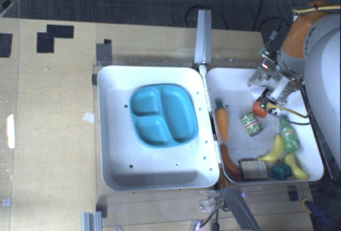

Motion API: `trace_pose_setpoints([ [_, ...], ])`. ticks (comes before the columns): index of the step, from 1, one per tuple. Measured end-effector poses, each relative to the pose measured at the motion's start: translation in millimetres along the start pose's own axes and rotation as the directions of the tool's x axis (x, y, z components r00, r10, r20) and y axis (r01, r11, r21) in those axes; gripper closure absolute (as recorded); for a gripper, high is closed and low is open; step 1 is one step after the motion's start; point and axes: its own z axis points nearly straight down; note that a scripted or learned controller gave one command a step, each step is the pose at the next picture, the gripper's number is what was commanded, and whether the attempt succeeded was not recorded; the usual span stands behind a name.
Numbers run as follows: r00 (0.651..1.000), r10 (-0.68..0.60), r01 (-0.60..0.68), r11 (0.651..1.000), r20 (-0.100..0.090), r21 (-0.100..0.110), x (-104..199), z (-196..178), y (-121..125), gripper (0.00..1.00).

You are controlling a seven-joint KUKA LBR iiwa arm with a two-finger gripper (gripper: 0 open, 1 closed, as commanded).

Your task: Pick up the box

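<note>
Arm point(319, 64) looms in from the right, grey with its orange band, over the right bin point(234, 83). Left bin point(114, 134) carries a blue divided plate point(162, 114). Gripper point(269, 95) hangs low at the right bin's far side, just above a small red thing point(259, 109); spread or pressed together, I cannot tell. Box point(253, 169), dark and speckled, lies at the near wall beside the banana point(273, 151), well apart from the gripper.

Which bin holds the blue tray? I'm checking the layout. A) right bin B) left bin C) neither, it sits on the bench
B: the blue tray lies in the middle of the left bin, while the carrot and banana lie in the right bin.
</note>
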Motion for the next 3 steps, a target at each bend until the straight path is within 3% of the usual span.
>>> trace_pose_setpoints([
  [1,1.0,0.026,-0.026,0.999,0.009,0.024,-55.7,-63.9,-18.4,0.0],
  [2,1.0,0.017,-0.018,0.999,0.009,0.028,-28.1,11.1,-48.6,0.0],
  [3,0.931,0.364,-0.364,0.931,0.012,0.02,-55.1,28.8,-77.8,0.0],
])
